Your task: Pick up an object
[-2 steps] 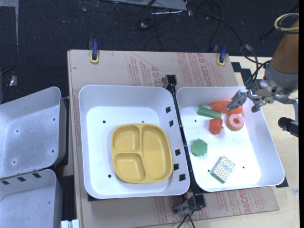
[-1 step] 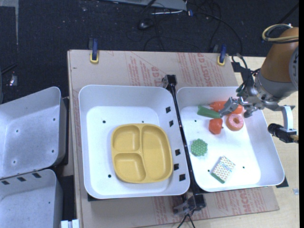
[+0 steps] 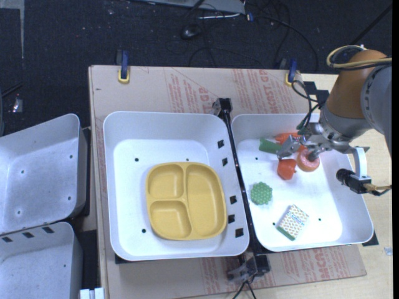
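Orange-banded arm's tool (image 3: 300,147) sits low among red and orange toys (image 3: 286,169) in right bin (image 3: 355,220); its grip is unclear

The counter (image 3: 162,86) is brown board with red print, and two blue clamps (image 3: 124,65) grip its far edge. At its middle sits the left bin (image 3: 118,136), holding a yellow tray (image 3: 186,200) with three compartments. Left of the counter lie two more white bins (image 3: 37,167) — off the board. Beyond the counter's far edge, black cables (image 3: 262,23) trail over dark floor (image 3: 56,36).
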Available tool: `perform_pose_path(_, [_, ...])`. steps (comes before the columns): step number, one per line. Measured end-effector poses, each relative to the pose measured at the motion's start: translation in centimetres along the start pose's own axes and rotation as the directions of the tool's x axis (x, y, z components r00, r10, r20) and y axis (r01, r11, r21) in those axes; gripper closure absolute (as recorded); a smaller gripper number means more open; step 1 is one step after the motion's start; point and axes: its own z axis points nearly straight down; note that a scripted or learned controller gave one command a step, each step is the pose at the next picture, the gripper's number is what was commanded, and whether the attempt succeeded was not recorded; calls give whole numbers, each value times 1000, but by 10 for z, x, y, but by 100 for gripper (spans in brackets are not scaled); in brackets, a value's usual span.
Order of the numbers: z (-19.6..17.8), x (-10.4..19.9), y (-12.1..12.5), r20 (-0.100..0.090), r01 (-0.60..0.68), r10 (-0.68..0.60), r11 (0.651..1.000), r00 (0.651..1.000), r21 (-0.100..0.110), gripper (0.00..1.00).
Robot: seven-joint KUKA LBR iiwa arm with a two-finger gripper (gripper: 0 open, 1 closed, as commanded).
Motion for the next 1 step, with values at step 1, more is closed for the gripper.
perform_pose_path(1, [15,0,2,1,0,1,1000,1000,-4,0])
